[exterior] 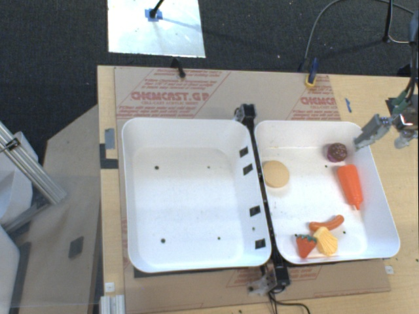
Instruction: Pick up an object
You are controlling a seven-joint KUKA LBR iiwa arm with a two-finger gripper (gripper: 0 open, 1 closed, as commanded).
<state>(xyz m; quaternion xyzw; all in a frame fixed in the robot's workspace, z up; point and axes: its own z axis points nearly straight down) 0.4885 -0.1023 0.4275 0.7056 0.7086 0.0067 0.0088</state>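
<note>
Lettering in red, reading "CHEMCAST GP", is printed on the brown protective sheet (177, 90) that covers the worktop (366, 87); it appears once behind the left bin (141, 142) and again, partly cut off, behind the right bin (380, 201). No other writing is legible.

The tool (366, 135) sits at the far right of the view, over the far right corner of the right bin, at or just past its rim. Its grey finger part points down and left toward the bin interior. Whether the tool is wide or narrow cannot be told from this view, and nothing is seen between its fingers.

Candidate objects, all in the right bin:
- Dark red round item (337, 152): just left of and slightly below the tool, the nearest object to it, close to the far wall.
- Orange carrot (351, 184): below the tool, lying lengthwise along the right wall.
- Tan round disc (275, 174): well to the left of the tool, beside the divider where the two bins meet.
- Orange sausage-shaped piece (327, 224), strawberry (305, 245) and yellow piece (326, 242): grouped near the front wall, well below the tool; the strawberry and yellow piece touch.

Open white floor lies between the disc, the carrot and the front group. Black clips (247, 170) line the shared rim between the bins.
</note>
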